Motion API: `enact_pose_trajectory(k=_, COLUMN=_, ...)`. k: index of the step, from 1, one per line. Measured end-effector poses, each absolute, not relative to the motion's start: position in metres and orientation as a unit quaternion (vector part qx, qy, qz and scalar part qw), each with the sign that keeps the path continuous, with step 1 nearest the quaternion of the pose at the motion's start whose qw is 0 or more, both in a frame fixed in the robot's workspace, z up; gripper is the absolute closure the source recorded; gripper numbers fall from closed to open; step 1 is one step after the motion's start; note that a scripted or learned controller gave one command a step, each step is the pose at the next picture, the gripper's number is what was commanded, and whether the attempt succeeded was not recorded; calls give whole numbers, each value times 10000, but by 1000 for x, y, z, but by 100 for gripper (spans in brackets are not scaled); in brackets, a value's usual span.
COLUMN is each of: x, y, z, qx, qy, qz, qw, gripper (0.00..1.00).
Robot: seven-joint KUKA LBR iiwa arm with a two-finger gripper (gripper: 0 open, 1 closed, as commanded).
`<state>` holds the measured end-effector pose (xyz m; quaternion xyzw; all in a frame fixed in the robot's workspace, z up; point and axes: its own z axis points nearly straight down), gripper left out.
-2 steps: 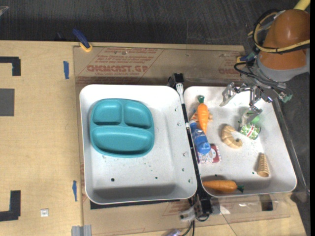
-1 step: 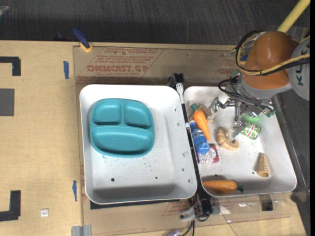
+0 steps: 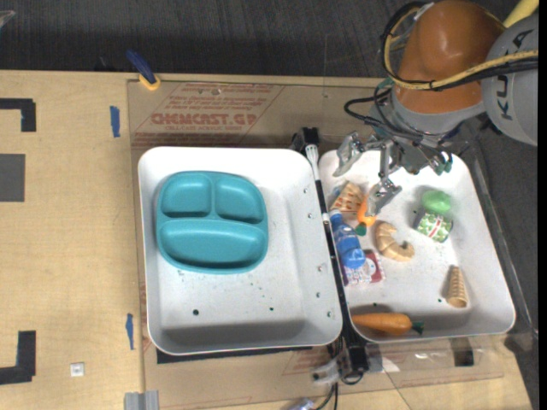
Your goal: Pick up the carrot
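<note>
Orange carrot (image 3: 382,322) lies at near edge of right bin (image 3: 489,254) | hand (image 3: 386,180) hovers at far side, well apart, released, grasping nothing | step: approach | next: travel nearward, descend over carrot

Faint red print on the cardboard sheet (image 3: 205,109) beyond the left bin reads roughly "CHEMCAST"; smaller lines above are too blurred to read.

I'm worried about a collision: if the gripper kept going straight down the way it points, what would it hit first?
Probably the small orange piece beside the bread-like toy, just under the gripper; depth is unclear. The carrot lies far off, at the right bin's near edge.
</note>
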<state>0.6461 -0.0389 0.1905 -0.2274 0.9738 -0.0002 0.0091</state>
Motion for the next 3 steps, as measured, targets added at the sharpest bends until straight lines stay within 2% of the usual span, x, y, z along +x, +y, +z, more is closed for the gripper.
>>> enact_pose_trajectory(k=1, x=605, y=-95, z=101, qx=-1692, qy=9855, qz=1, qw=119, gripper=0)
enact_pose_trajectory(k=2, x=577, y=-106, z=100, qx=-1355, qy=9906, qz=-32, qw=196, gripper=0)
enact_pose_trajectory(k=3, x=580, y=-106, z=112, qx=-1369, qy=9903, qz=-54, qw=228, gripper=100)
